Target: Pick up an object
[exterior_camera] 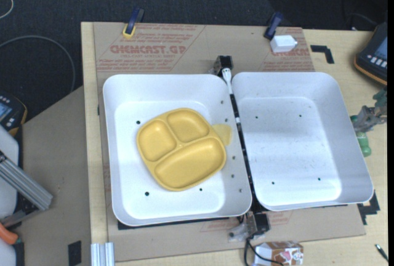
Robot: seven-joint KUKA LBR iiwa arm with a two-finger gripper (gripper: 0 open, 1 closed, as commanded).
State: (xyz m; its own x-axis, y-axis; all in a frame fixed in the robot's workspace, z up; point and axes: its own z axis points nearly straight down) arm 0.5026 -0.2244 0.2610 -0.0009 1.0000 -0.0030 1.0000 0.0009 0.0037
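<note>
A tan bench board (184,43) with red lettering is lying under two shallow white bins that are sitting side by side, seen from above at a slant. At the far left edge of the board, a yellow clamp (130,24) is gripping its top rim.

The left bin (117,111) is holding a yellow divided plate (180,148) with three compartments: two small ones toward the top and one large one toward the bottom. The plate is lying flat near the middle of the bin floor, turned at a slight angle. A small pale yellow piece (223,133) is peeking out at the plate's right edge, touching it, close to the bin's right wall.

A black clip (223,64) is sitting at the top of the seam where the two bins are meeting.

The right bin (345,135) is showing a white floor with faint grey speckling. Above it, a blue clamp (273,24) is holding the board's top rim, with a small white block (283,44) just beside it. A small green item (364,141) is sitting at the right bin's outer rim.
</note>
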